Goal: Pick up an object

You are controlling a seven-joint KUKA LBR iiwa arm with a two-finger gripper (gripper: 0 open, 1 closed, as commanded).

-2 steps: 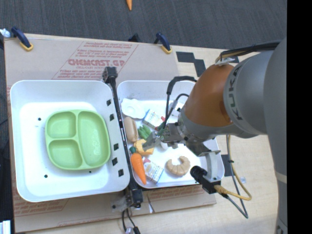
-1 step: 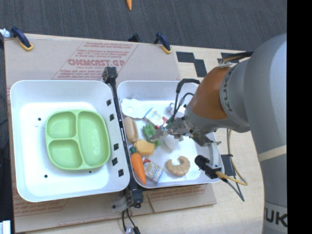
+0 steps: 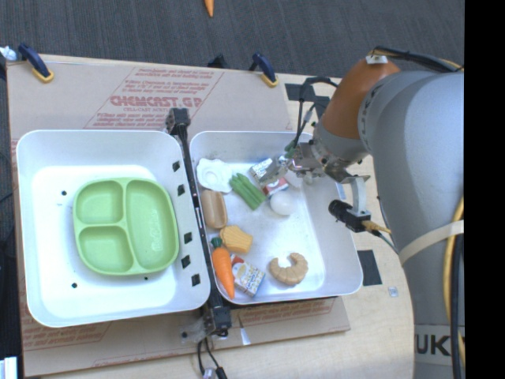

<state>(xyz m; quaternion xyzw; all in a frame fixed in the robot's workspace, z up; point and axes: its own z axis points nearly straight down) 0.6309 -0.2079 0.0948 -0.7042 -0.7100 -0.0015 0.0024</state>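
1. Arm [image 3: 418, 140]: nearest the camera, reaching in over the right bin [image 3: 341, 247].
2. Gripper [image 3: 278, 172]: low among egg [image 3: 281, 204], green stalks [image 3: 247, 191] and packet [image 3: 271, 181]; finger state cannot be told.
3. Step: grasp attempt; next, close and lift.

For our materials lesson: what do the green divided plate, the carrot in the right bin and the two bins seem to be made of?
Green divided plate: probably moulded plastic, smooth with a soft sheen and rounded compartment walls.
Carrot: likely plastic toy food, with an even orange colour and a glossy surface.
Bins, left and right: apparently thin formed plastic, uniform white with rounded corners; the exact type cannot be told.
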